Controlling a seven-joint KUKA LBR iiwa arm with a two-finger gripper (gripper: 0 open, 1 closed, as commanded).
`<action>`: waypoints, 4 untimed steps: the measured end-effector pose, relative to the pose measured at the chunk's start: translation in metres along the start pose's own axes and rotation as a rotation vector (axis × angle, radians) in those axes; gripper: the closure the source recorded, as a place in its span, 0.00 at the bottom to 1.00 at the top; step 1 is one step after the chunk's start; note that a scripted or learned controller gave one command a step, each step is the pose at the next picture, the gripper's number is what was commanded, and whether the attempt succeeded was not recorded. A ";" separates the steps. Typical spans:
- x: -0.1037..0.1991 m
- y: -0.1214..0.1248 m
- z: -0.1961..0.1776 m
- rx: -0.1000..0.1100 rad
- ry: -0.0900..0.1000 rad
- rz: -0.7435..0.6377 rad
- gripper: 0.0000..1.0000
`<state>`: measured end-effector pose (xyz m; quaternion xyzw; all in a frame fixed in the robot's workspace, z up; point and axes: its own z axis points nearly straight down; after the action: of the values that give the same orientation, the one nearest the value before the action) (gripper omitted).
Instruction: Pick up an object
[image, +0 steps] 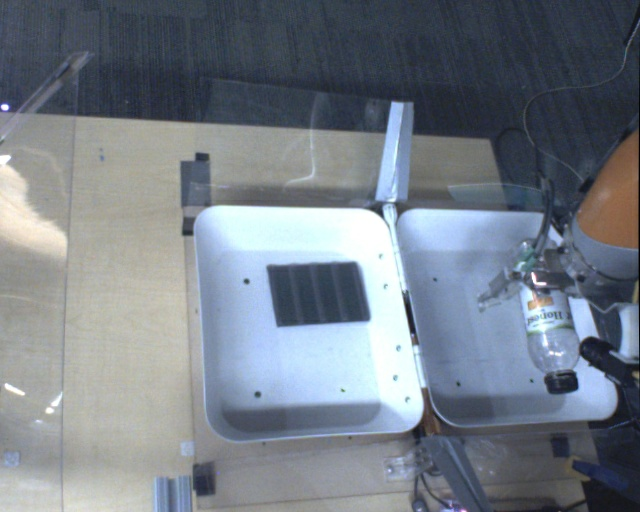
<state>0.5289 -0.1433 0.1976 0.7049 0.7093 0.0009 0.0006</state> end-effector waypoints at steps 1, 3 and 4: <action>-0.051 0.046 0.063 -0.026 -0.007 -0.185 0.00; -0.063 0.096 0.096 -0.008 -0.005 -0.360 0.00; -0.062 0.025 0.097 -0.029 -0.019 -0.502 0.00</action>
<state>0.5549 -0.2047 0.1006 0.5065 0.8621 0.0042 0.0176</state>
